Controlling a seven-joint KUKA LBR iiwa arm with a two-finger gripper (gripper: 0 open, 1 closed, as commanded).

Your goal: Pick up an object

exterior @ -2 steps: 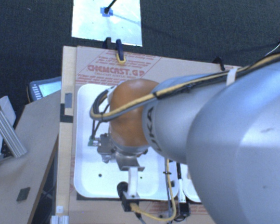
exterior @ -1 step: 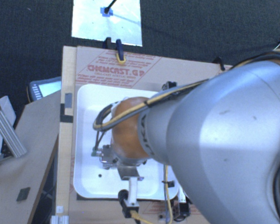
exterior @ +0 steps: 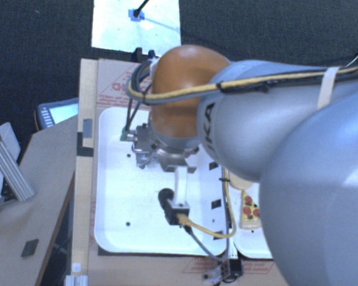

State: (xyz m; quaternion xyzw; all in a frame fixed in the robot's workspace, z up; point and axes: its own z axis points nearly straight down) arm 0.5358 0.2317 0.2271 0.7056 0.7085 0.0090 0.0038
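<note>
My gripper (exterior: 144, 157) hangs under the orange wrist band, low over the far part of the left white bin (exterior: 115, 183). The grey arm hides the rest of that bin's far side. A pale yellow pizza-slice toy with red spots (exterior: 250, 210) lies in the right bin (exterior: 258, 249), close to the divide between the bins and well right of the gripper. Small dark flecks (exterior: 216, 204) sit on the left bin's floor near its right wall. I see nothing between the gripper and the bin floor.
Both bins rest on a cardboard sheet (exterior: 110, 81). A silver aluminium rail (exterior: 4, 162) and a small screen (exterior: 57, 112) stand to the left of the bench. A white paper sheet (exterior: 136, 19) lies behind it. The arm covers most of the right bin.
</note>
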